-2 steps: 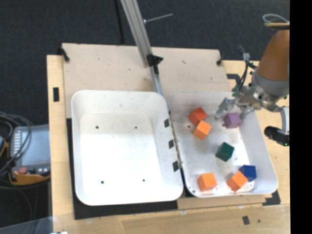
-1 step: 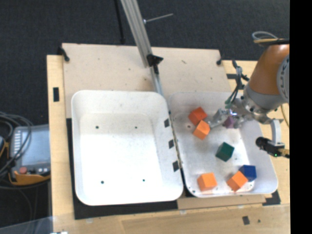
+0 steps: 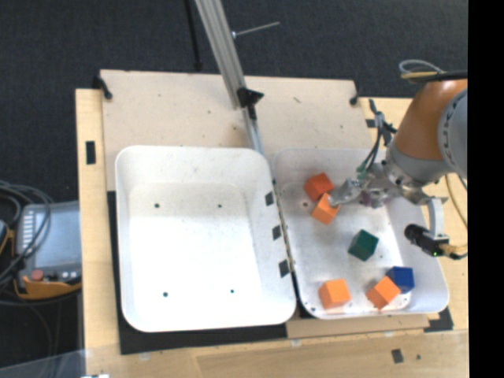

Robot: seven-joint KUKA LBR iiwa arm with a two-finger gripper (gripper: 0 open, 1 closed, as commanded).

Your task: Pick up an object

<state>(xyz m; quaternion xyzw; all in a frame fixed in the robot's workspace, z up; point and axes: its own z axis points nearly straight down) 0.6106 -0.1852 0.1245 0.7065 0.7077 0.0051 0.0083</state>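
Blocks (image 3: 363,245) scattered across right bin (image 3: 299,290)

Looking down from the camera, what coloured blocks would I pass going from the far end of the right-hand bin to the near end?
Orange block → second orange block by the gripper → green block → blue block → two orange blocks along the near wall.

Can't make out any readable text, labels, brand names or numbers anywhere here, nothing legible on the bins, the blocks or the arm.
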